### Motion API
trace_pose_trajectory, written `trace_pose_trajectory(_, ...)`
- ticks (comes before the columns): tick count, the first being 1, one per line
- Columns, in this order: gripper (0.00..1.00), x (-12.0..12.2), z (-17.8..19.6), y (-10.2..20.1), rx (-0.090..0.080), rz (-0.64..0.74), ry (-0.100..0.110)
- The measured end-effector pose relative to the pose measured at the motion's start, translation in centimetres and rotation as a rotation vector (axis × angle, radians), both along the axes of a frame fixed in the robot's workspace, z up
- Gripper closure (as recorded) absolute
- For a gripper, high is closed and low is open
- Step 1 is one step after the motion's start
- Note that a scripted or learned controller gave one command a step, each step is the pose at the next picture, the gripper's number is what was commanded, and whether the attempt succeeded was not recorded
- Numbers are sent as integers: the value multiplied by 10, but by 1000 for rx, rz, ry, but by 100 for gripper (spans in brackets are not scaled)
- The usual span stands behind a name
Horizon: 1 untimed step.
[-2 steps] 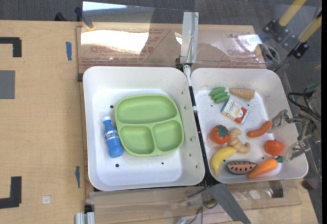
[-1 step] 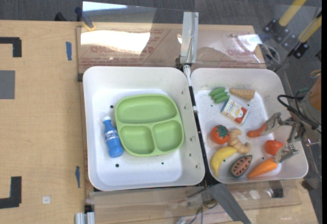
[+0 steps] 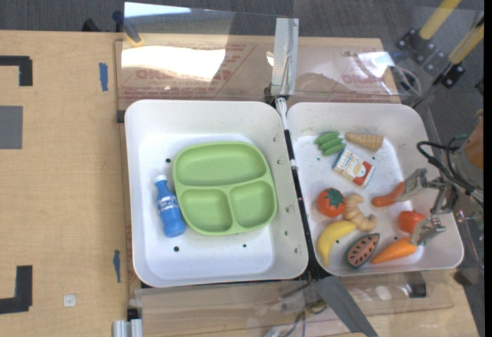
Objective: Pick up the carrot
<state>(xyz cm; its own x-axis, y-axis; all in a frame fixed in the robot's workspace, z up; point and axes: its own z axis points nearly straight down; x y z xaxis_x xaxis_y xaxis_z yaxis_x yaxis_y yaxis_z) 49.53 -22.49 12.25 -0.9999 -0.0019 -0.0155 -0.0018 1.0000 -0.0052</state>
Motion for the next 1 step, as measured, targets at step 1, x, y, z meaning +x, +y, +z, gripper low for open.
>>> trace_pose_trajectory(1, 0, 3, -23, 5, -11, 343, -27)
